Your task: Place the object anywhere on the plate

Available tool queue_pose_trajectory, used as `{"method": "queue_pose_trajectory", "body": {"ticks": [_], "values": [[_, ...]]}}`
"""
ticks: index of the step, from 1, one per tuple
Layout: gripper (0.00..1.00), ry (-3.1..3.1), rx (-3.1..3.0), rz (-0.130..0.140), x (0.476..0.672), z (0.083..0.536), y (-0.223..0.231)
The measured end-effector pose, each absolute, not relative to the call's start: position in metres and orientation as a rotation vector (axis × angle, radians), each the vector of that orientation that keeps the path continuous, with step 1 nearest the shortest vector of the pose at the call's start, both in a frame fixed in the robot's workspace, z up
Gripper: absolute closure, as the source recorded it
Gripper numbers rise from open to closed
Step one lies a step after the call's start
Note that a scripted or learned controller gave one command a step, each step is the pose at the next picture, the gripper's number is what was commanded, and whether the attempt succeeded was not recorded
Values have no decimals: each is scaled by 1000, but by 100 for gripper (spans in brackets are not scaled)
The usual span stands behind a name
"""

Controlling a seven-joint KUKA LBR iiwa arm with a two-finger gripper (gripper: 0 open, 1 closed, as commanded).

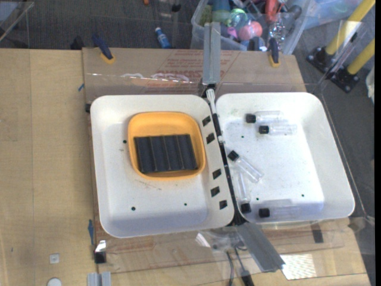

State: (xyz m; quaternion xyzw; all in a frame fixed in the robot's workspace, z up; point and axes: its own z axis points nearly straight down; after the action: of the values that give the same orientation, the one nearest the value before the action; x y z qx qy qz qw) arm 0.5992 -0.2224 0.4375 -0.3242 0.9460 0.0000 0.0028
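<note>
An orange plate [163,119] with rounded corners lies in the left white bin [113,207]. A black, ridged rectangular object [165,153] rests flat on the plate and covers most of its floor. In the right white bin [321,159] lie several clear plastic tubes with black caps: two near the back [262,118] [275,128], two by the centre divider [244,166] [244,190], and one along the front wall [278,211].
A row of black clips [212,157] runs along the divider between the bins. A clear box of colourful toys [250,11] stands behind the bins. Brown cardboard [149,64] lies under the bins on the wooden bench.
</note>
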Motion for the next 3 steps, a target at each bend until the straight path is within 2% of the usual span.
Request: {"method": "queue_pose_trajectory", "body": {"ticks": [2, 3], "values": [[100, 2386, -2037, 2, 576, 437, -222], [100, 1946, -2463, 3, 558, 436, -223]]}}
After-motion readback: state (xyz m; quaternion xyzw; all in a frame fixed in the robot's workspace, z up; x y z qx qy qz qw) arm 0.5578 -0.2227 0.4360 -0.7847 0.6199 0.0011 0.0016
